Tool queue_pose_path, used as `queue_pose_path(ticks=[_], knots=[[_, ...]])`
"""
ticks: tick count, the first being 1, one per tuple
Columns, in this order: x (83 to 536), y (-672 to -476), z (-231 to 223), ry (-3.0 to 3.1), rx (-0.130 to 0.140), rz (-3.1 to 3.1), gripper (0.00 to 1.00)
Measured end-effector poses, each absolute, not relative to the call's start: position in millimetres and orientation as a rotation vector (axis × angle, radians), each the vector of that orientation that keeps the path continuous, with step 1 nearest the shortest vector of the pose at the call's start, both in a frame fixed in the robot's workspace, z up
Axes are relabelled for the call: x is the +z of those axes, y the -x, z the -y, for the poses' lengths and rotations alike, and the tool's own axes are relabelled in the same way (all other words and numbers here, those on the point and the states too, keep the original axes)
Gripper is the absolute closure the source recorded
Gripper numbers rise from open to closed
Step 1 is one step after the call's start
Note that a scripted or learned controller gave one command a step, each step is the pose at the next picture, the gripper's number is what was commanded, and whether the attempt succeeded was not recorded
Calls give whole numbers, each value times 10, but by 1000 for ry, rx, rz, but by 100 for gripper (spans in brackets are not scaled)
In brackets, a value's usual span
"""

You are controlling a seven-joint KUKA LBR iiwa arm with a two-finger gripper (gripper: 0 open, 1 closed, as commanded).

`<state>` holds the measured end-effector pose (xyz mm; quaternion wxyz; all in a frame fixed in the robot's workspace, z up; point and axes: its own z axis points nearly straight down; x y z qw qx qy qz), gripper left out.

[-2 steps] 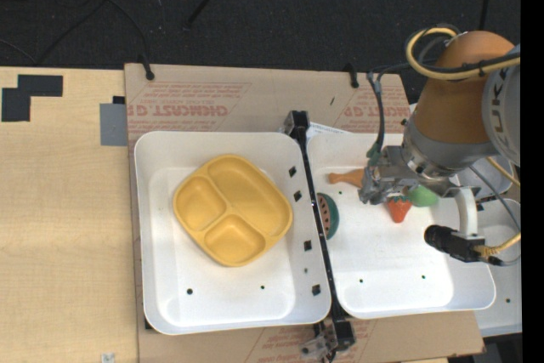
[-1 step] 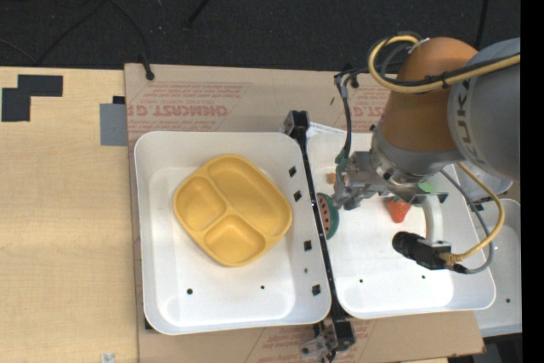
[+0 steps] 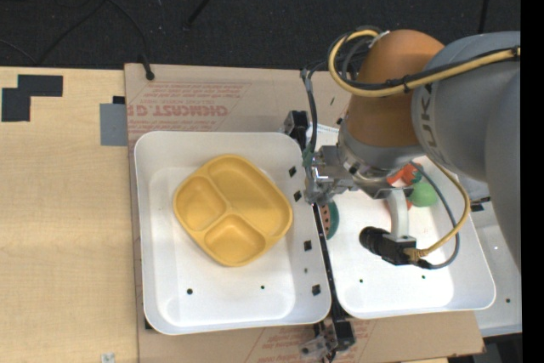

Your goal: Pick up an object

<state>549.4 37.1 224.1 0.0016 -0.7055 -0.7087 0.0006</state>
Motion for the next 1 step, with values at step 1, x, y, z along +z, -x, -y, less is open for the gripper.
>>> queue_pose_path(ticks=[1], knots=[[2320, -5330, -898, 2212, 3, 2225, 100]])
